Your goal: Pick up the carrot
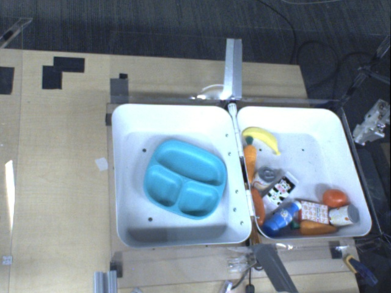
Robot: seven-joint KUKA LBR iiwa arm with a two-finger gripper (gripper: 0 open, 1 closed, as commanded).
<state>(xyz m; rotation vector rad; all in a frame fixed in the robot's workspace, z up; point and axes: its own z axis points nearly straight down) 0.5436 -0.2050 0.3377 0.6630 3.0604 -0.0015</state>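
Orange and long, the tapered plastic carrot (250, 159) lies in the right-hand shallow white bin (317, 124), pressed along that bin's left wall just under the curved yellow toy banana (263, 139). Further down the same wall a second orange piece (258, 205) continues the line, though whether it belongs to the same carrot or is a separate toy I cannot tell. Another orange, carrot-like piece (317, 227) lies at the bin's front edge, just beside a blue toy bottle (282, 217) and a small printed carton (314, 212), with a round red-orange tomato-like toy (335, 198) near them. The left-hand white bin (128, 163) bears a turquoise divided plastic tray (185, 177). At the far right edge, well apart from the carrot and outside the bin, a pale grey metal part that looks like the robot's hand (371, 124) sits above the dark floor; how far it is open cannot be told from here, and nothing is seen in it. By my reading the task has not begun in earnest: the carrot is untouched in the bin, and the reach, descent, grip and lift all remain to be done. Its place tight against the wall may leave little room for a grip.
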